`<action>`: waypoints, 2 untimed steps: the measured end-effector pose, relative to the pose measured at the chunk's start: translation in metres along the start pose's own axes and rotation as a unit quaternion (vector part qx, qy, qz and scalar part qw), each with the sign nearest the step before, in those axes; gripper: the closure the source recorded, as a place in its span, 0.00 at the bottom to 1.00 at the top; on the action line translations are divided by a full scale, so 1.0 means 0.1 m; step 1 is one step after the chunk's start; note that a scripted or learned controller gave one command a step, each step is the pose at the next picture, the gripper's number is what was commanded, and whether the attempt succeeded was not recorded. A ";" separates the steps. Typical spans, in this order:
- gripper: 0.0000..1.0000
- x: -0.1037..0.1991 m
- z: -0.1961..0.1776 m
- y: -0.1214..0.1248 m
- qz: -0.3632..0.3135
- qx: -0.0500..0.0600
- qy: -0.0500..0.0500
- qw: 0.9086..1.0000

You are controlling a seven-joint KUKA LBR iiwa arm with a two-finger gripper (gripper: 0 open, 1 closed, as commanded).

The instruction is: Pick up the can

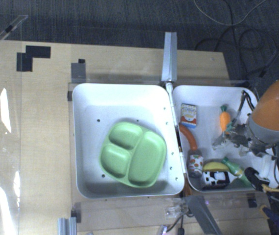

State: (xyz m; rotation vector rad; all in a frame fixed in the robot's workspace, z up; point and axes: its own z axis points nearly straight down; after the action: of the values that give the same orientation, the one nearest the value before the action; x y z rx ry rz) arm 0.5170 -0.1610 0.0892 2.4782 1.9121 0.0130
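Approach step, by the look of it: hand (pixel 230 140) hovering mid right white bin (pixel 205 96), grip state impossible to tell. Small printed can (pixel 195 163) against left wall; needs shifting leftward, then descending.

The can (pixel 195 164) is small, with a pale metal top rim and a printed wrapper in dark red-brown and white. It seems to stand upright, leaning a little, on the floor of the right bin (pixel 205 98), tight against that bin's left wall and near its front left corner. Its far side meets the end of a long orange-red piece, and its right side sits just beside a yellow item
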 end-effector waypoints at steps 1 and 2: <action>1.00 0.02 -0.12 0.03 -0.002 -0.004 0.001 1.000; 1.00 -0.20 0.00 0.08 0.031 0.001 0.002 1.000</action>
State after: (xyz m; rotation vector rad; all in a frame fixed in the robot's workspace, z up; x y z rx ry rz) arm 0.5194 -0.1819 0.0898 2.5394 1.8385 0.0163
